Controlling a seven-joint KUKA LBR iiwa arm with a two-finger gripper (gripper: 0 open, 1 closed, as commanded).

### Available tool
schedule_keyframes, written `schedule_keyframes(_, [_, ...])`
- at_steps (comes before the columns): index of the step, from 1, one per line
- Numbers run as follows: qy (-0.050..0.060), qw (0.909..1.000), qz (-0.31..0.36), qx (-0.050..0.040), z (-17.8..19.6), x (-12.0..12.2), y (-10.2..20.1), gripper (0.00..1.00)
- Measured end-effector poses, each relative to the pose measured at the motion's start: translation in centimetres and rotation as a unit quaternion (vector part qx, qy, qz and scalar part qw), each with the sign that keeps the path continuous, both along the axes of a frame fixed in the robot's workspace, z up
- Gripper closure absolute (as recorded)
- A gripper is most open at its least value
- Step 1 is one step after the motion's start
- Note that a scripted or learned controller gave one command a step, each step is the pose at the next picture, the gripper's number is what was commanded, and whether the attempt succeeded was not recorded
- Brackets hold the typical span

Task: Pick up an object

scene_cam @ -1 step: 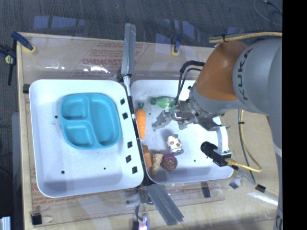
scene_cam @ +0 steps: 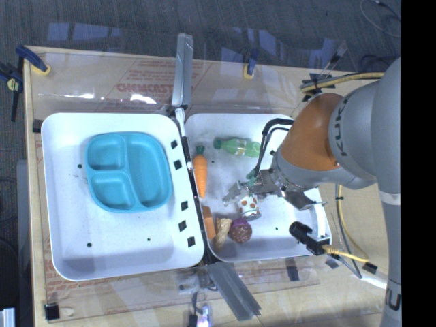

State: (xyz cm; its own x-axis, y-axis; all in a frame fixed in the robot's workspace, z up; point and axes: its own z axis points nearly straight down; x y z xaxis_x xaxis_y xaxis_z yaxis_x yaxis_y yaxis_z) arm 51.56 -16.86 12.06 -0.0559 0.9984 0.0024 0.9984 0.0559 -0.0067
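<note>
Arm (scene_cam: 354,135) over right bin (scene_cam: 272,251) | end effector (scene_cam: 253,184) low by small cup (scene_cam: 249,206), grip state: cannot tell | carrot (scene_cam: 200,174), bottle (scene_cam: 236,146) lie loose | nothing lifted; grasp and lift remain

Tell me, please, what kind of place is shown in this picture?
Most likely a robotics lab test bench. A grey arm with an orange band reaches over two white bins clamped to a board, one holding a blue divided tray, the other toy food such as a carrot.
</note>
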Motion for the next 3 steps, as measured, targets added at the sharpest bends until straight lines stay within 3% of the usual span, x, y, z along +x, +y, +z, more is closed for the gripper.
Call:
schedule_keyframes(1, [0.000, 0.9999, -0.015, 0.0004, -3.1, -0.1, -3.4, 0.00])
schedule_keyframes(2, [0.001, 0.9999, -0.013, 0.0008, -2.3, 0.0, -3.4, 1.00])
schedule_keyframes(3, [-0.002, 0.9998, -0.018, -0.0008, 11.4, 2.3, -0.4, 1.00])
